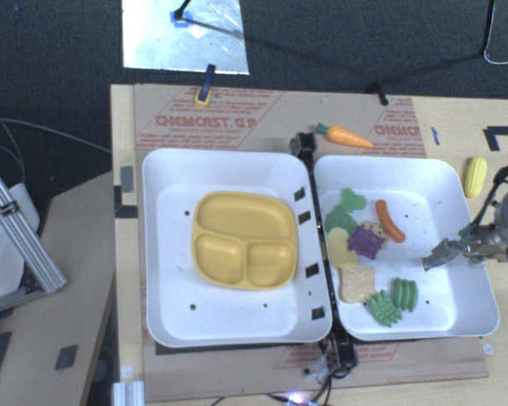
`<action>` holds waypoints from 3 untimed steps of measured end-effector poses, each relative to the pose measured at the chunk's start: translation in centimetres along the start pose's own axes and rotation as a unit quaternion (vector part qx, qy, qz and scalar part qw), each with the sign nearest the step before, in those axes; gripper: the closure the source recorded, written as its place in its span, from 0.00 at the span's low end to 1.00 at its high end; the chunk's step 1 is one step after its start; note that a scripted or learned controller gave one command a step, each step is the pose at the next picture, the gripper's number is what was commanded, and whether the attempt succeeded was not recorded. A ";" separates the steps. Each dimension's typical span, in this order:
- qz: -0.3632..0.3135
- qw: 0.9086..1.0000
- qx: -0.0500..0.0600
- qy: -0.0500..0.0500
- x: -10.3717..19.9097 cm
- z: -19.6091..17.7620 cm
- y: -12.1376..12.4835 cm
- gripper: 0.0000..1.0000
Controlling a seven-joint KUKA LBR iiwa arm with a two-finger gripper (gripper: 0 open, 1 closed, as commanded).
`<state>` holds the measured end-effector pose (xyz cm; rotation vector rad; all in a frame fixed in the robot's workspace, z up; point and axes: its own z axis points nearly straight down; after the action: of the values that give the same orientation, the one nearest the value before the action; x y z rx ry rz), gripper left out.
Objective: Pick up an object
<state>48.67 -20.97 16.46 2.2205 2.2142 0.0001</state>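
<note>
While reaching in from the right edge, gripper poised over bare floor of right bin, nothing between fingers; opening width too blurred to judge. Toy pile left of it, apart: orange sausage nearest, purple piece, green leafy items, pale slab. Yellow divided tray in left bin. Carrot and corn outside on bench. Arm cut off at frame edge.
</note>
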 end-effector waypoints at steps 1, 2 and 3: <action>-0.005 1.000 0.002 0.003 7.0 7.7 0.0 0.00; 0.000 1.000 0.000 0.000 1.5 4.7 0.0 0.00; -0.001 1.000 -0.002 0.002 0.3 7.8 0.2 0.00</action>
<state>48.92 -20.68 8.64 2.2186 2.2164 0.0090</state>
